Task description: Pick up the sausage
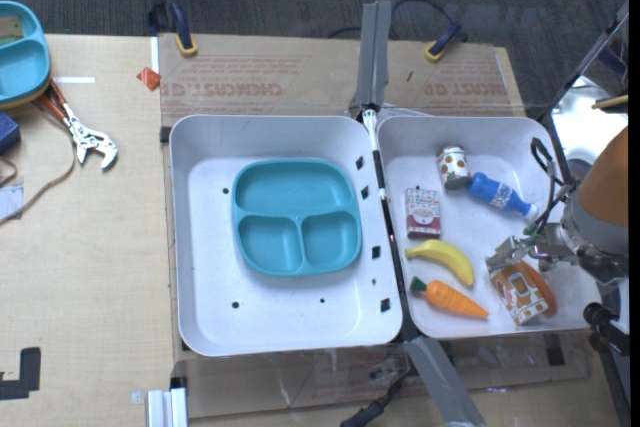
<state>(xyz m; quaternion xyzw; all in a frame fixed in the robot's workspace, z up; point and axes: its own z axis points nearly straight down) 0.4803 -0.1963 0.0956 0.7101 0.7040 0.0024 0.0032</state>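
The sausage [524, 296], a short orange-brown piece with white markings, lies in the right bin [480, 130] near its front right corner. My gripper [515, 254] reaches in from the right and hovers over the sausage's upper end, close to it or touching it. I cannot make out whether anything is gripped. The arm's orange band [610, 185] shows at the right edge.
The right bin also holds a carrot [455, 298], a banana [446, 257], a small red box [423, 212], a blue bottle [500, 194] and a small can [453, 163]. A teal divided plate [296, 216] sits in the left bin [200, 245]. A wrench [85, 140] lies on the bench at left.
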